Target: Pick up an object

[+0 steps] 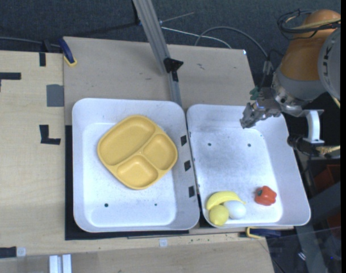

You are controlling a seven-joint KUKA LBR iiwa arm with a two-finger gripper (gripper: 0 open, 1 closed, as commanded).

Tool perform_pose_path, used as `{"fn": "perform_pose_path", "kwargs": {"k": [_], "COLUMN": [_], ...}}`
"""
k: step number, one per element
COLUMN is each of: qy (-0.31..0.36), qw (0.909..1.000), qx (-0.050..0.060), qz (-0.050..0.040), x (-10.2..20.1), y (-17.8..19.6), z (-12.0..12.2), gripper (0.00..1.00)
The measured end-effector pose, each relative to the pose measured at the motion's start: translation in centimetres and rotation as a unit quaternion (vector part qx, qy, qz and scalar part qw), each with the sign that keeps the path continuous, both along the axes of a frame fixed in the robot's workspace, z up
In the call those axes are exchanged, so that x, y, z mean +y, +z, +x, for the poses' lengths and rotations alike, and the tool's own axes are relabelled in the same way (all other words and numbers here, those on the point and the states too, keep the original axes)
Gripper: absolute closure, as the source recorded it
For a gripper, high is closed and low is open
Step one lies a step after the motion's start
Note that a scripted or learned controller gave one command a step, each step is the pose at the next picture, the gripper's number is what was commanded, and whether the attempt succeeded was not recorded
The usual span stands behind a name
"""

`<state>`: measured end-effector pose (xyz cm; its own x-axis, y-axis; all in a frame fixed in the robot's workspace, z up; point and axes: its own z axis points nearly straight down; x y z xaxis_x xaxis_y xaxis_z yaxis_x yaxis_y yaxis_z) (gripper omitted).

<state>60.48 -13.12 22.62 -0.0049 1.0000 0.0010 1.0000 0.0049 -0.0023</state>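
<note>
Down at the near end of the right bin (275, 152) lie four small things — one yellow banana (222, 198), one yellow lemon (219, 215) touching it, one white egg (237, 210) against both, and one red pepper (265, 195) a little apart to the right. The left bin (87, 152) holds a single yellow divided plate (137, 151). The gripper (251, 118) hangs over the right bin's far edge — whether it is open or closed I cannot tell; nothing shows in it.
</note>
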Motion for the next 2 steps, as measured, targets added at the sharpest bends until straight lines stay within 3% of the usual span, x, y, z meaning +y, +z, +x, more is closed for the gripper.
{"fn": "perform_pose_path", "kwargs": {"k": [2], "qy": [0.001], "qw": [1.0000], "qx": [0.000], "qz": [0.0005], "x": [9.6], "y": [0.1], "z": [-0.9], "gripper": [1.00]}}
